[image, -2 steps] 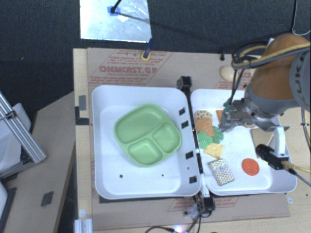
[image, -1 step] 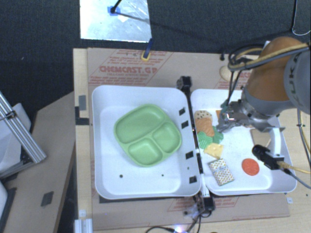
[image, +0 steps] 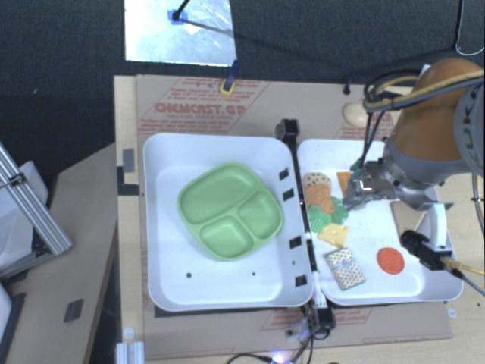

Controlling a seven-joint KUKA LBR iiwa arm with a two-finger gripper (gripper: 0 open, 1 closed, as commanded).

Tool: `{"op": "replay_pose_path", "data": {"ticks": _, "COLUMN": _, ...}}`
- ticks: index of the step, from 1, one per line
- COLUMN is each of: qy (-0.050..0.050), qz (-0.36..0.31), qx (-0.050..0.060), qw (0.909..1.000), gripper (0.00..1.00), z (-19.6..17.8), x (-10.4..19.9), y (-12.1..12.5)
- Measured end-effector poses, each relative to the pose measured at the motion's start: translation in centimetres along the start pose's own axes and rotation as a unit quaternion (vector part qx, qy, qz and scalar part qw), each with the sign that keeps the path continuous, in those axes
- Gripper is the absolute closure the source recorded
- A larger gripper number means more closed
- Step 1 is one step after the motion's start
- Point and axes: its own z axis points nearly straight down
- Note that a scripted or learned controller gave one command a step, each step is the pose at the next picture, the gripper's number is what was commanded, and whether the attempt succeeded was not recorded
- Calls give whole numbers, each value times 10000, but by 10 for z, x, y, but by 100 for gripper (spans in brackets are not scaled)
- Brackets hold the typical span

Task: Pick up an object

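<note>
Counter: pale board with red lettering, bearing two shallow white bins side by side.

Left bin: holds one green divided plate, three compartments, lying flat near the bin's middle, turned at a slant.

Right bin: holds the small objects. Along its left side, from far to near: a brown speckled cookie-like piece; an orange ribbed piece just beside it; a green leafy piece; a yellow wedge touching the green one; a patterned packet, tilted, near the front wall. A red-orange disc lies apart from these, toward the bin's front right. A small orange block sits by the cookie piece, next to the pincer.

Arm: reaches in from the right over the right bin.

Pincer: low over the bin's far half, close to the orange block and green piece; how wide it stands, and whether it has hold of anything, cannot be told
</note>
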Motion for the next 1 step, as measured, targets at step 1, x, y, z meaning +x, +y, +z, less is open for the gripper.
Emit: {"op": "replay_pose_path", "data": {"ticks": 1, "qy": -4, "qz": -16, "qx": 6, "qw": 10000, "gripper": 100, "z": 15, "x": 4, "y": 12}}
